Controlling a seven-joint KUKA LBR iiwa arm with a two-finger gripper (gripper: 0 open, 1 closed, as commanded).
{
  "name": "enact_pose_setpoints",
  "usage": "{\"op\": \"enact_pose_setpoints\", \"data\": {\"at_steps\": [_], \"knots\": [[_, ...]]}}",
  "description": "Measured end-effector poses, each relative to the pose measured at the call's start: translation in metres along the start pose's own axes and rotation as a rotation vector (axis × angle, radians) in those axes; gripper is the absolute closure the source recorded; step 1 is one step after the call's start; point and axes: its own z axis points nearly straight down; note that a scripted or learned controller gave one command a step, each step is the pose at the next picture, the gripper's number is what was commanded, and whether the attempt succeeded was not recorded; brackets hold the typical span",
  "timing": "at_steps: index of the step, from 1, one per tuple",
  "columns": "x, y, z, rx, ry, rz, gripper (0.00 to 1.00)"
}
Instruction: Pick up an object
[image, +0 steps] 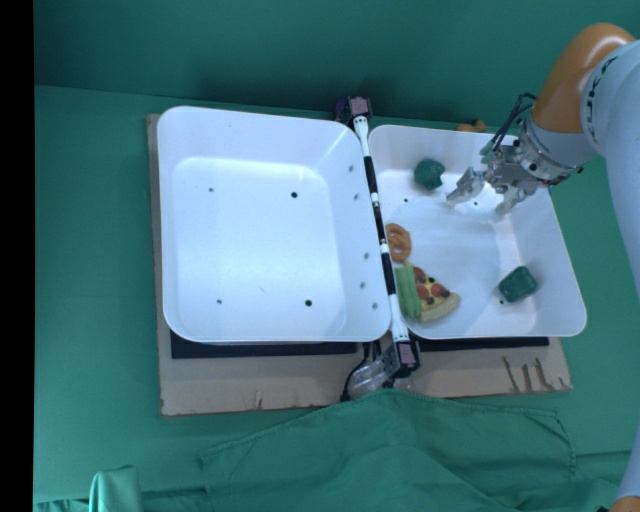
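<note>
- My gripper (488, 196) hangs open over the right bin (560, 262), holding nothing.
- A dark green lump (430, 173) lies just beside my fingers, toward the left bin (200, 130).

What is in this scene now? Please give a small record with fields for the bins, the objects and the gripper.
left bin: white, shallow
right bin: white, shallow, holds all the objects listed
objects near the divider: pretzel, green strip, pizza slice
other objects: dark green lump at the far side, dark green block at the near right
gripper: over the right bin, fingers open, nothing between them
</note>
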Motion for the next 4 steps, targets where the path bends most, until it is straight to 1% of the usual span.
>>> {"op": "enact_pose_setpoints", "data": {"at_steps": [1,2,3,4], "knots": [[-0.001,-0.07,-0.003,-0.005,-0.001,0.005,0.0],[0.045,0.007,-0.001,-0.001,0.002,-0.004,0.0],[0.045,0.005,-0.001,0.0,-0.001,0.003,0.0],[0.065,0.026,-0.001,0.0,0.0,0.002,0.0]]}}
